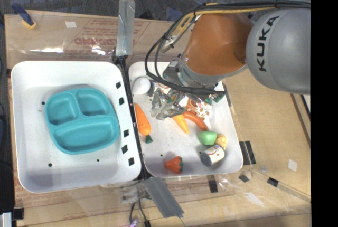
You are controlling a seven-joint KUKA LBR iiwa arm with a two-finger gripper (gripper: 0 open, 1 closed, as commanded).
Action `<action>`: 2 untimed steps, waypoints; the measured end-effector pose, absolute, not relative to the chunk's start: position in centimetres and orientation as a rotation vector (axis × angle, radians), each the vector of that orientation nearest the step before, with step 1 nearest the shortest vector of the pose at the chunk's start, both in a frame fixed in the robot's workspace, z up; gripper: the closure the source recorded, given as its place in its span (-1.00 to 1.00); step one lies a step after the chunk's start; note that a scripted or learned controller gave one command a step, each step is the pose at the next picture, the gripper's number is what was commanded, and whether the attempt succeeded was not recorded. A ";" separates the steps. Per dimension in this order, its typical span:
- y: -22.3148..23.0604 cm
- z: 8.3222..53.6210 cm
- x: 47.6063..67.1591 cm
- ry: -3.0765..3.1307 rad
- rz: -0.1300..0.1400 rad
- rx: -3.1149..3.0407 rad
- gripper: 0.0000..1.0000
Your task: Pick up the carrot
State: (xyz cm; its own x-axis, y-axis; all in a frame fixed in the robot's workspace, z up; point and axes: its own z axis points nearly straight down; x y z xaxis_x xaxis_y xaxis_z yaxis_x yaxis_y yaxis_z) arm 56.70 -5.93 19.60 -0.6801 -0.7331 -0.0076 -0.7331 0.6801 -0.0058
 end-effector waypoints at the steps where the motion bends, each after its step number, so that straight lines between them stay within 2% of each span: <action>1: -15.2 22.3 56.7 2.749 -0.002 -1.517 1.00; 2: -12.6 9.2 52.9 2.727 0.003 -1.559 1.00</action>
